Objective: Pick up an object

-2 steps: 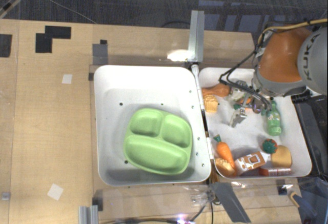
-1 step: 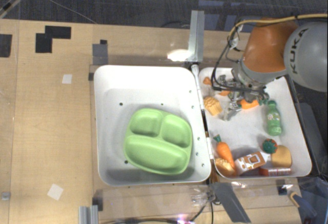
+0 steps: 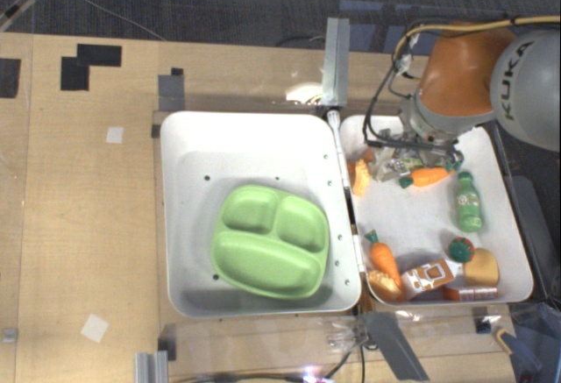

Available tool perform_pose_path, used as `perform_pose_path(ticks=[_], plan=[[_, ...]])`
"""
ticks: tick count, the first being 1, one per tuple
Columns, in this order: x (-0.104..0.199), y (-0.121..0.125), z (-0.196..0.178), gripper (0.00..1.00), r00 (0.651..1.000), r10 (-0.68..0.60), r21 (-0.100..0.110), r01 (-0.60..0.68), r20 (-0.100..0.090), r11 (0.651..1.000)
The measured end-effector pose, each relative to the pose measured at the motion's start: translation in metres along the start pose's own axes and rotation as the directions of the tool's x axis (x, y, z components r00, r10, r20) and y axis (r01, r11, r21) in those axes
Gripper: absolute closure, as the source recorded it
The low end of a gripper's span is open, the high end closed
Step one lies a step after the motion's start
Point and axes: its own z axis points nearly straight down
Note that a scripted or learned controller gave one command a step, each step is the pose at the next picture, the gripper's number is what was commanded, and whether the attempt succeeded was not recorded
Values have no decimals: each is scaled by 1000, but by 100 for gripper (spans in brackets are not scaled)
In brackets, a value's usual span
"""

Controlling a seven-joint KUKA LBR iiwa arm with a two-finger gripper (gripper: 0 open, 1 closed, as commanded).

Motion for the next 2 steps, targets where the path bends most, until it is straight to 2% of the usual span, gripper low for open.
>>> perform_pose_path(ticks=[1,2], plan=[[-28,-6,-156,100,1000,17,1,-17,-3,1000],[5,-74,-190,100,967,-253,-6,253,-15,967]])
